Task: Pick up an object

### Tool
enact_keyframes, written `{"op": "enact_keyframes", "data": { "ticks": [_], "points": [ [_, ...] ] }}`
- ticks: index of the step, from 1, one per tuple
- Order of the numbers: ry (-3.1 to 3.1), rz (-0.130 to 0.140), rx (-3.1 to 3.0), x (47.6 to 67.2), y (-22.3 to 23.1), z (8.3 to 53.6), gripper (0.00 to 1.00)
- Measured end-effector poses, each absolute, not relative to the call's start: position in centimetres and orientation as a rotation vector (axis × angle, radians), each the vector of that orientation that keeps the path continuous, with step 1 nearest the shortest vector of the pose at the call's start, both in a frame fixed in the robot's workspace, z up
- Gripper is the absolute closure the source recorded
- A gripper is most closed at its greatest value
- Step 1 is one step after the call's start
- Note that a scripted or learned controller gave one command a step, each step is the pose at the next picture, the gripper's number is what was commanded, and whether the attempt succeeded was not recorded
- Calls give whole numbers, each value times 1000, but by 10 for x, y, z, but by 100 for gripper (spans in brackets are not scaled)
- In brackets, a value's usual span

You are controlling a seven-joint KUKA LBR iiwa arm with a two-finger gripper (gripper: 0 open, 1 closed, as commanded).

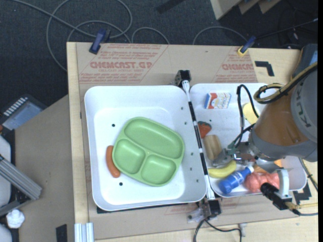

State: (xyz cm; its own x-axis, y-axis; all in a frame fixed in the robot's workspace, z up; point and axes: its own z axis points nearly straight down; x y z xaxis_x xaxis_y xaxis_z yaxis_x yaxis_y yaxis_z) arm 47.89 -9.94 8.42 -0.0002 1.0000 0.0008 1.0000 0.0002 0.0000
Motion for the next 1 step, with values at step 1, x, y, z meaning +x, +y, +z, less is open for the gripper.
{"op": "enact_keyframes", "data": {
  "ticks": [1],
  "points": [
    [-2222, 0, -2221, 479, -104, 84, 0]
  ]
}}
